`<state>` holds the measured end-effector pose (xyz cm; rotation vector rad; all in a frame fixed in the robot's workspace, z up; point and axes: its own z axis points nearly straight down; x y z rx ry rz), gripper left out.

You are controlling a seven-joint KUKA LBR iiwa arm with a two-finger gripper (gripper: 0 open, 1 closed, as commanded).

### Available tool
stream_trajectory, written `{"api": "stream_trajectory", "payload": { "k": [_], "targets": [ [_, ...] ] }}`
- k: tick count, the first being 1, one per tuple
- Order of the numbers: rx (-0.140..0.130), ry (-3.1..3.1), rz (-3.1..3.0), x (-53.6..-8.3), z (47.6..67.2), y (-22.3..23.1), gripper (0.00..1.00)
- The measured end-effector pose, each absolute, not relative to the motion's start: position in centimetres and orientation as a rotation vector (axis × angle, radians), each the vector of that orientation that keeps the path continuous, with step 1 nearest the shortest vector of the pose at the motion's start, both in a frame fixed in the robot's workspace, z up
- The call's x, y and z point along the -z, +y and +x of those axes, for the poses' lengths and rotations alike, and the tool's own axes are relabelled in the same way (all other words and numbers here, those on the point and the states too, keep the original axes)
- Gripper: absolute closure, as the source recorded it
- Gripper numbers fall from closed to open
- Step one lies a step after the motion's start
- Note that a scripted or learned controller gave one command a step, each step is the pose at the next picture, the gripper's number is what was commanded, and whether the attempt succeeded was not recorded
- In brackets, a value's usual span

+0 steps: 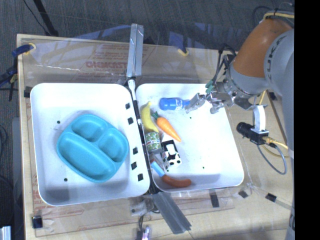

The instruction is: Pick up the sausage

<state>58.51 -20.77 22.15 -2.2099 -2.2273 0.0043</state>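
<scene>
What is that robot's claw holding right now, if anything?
Nothing is held. The gripper hangs open near the right white bin's far edge, beside a blue bottle; the reddish-brown sausage lies at the near edge.

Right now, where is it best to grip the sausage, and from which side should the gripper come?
Probably its middle, from above. The sausage lies flat and lengthwise against the near wall of the right bin, so fingers should straddle its narrow width, though the wall leaves little room. The gripper is at the bin's far side.
</scene>
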Motion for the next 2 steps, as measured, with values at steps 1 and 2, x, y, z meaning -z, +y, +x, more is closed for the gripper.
{"api": "stream_trajectory", "payload": {
  "k": [1, 2],
  "targets": [
    [0.000, -2.461, -1.952, -11.1, 57.4, -19.5, 0.00],
    [-0.002, -2.467, -1.946, -12.1, 57.5, -19.5, 1.00]
  ]
}}
